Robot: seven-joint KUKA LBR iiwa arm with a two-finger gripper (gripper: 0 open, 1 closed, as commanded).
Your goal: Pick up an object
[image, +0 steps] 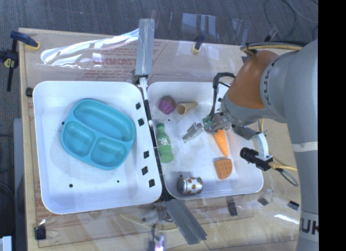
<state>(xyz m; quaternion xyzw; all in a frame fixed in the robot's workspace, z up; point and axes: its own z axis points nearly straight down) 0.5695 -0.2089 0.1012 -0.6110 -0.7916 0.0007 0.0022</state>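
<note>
Orange carrot [221,142] lies in the right bin [240,187], just at five o'clock of the gripper [212,124], its long axis running eleven to five. Whether the pincer grips anything, I cannot tell.

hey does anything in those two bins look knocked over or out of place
Yes: in the right bin, the green bottle and the metal can both lie on their sides. In the left bin, the blue plate sits flat; nothing looks spilled.
</note>
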